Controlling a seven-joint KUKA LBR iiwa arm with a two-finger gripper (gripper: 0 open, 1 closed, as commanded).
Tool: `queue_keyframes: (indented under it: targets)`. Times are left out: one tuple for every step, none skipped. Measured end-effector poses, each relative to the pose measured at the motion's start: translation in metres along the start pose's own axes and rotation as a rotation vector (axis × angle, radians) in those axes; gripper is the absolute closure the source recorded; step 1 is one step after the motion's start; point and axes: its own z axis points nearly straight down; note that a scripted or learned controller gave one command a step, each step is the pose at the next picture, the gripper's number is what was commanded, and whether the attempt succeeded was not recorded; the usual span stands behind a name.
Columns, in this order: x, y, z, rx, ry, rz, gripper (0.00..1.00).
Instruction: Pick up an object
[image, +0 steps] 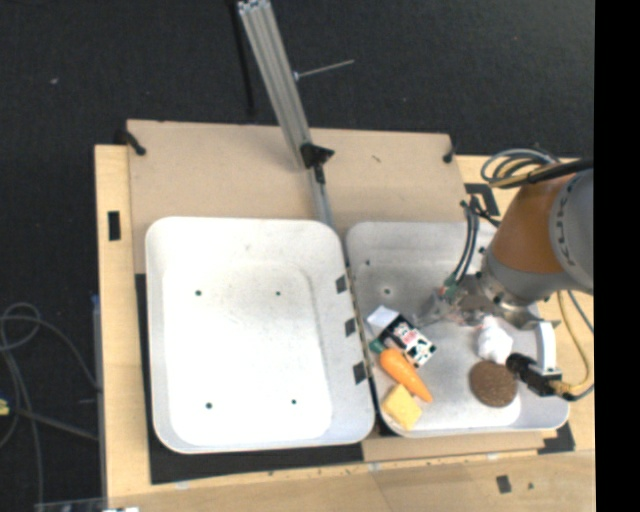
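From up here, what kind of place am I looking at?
Probably a robot test bench in a lab: a grey and orange arm reaches over two shallow white bins, and toy-like items such as a carrot lie in the right one.

We see two white bins: the left bin (245, 330) carries a few small dark dots and a faint grey smudge, and the right bin (410, 255) looks slightly greyer. In the right bin lie an orange carrot (405, 374), a pale yellow block (403, 407), a brown disc (493, 383) with a speckled face, a white lump (491, 343), and a small box (412, 342) patterned in black and white with a touch of red. The counter (250, 170) is tan, the floor (100, 70) around it black. The arm (540, 235) is grey with an orange band. A silver-grey rail (275, 70) crosses the top.
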Motion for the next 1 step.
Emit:
queue_keyframes:
  targets:
    - [-0.0009,0.0018,-0.0141,-0.006,0.002,0.006,1.00]
